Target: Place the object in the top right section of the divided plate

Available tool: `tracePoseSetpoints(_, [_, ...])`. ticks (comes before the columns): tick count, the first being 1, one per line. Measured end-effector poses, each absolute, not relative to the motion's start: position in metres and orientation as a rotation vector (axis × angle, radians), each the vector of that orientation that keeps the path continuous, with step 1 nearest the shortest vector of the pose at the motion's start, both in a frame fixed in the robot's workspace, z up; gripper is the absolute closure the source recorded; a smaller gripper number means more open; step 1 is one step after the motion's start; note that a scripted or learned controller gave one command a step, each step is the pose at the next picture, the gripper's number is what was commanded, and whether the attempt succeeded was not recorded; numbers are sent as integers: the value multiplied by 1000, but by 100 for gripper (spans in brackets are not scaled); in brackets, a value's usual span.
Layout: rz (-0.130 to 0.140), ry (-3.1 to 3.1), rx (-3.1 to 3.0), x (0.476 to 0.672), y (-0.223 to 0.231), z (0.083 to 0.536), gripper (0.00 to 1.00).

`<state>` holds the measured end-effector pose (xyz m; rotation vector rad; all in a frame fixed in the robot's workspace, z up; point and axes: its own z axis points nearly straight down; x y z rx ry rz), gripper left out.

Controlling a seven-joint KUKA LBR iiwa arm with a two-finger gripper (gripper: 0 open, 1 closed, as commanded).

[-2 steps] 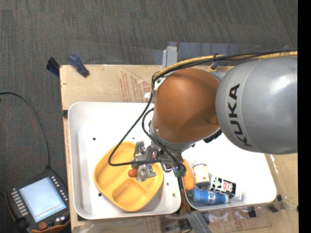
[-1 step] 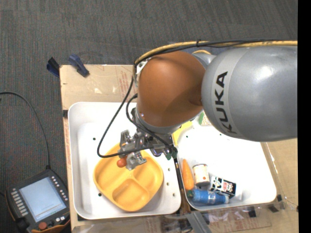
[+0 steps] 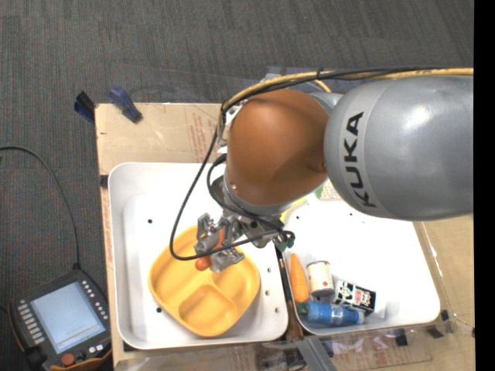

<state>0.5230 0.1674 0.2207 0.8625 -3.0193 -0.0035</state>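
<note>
End effector (image 3: 213,247) above divided plate (image 3: 203,294).

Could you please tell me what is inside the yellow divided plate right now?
A small red-orange object sits under the gripper inside the yellow divided plate. The near sections look bare; the arm covers the plate's far part.

The grey arm (image 3: 402,149) bears the black lettering "KUKA".

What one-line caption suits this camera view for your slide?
KUKA arm's gripper over the yellow divided plate in the left bin, a small red-orange object beneath it.
</note>
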Motion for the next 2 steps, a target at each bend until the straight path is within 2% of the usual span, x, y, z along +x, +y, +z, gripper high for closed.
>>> tracePoseSetpoints(1, [-5,-2789,1455,508,178,235,100])
tracePoseSetpoints(2, [-3,-2769,1499,608,102,312,100])
